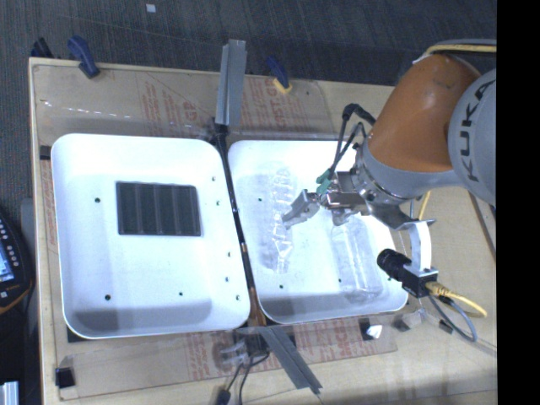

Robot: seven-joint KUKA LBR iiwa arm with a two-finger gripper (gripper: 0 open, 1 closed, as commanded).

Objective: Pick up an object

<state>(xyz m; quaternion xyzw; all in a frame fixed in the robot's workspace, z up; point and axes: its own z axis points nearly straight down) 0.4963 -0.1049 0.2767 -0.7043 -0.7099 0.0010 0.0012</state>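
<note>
My gripper (320,213) hangs over the middle of the right bin (253,163) with its two fingers spread apart, open, and nothing shows between them. One grey finger (296,209) points down-left toward a clear crinkled plastic object (275,226) lying in the left half of that bin. A second clear plastic item, shaped like a bottle (355,261), lies under and right of the gripper near the bin's front right corner. A dark ridged rectangular block (159,208) rests flat in the left bin (76,154).
A grey metal bar (230,83) stands at the back between the bins, another bar (291,361) lies at the front. Blue clamps (82,55) grip the bench's back edge. A black sensor and yellow cable (422,281) hang off the wrist by the right bin's rim.
</note>
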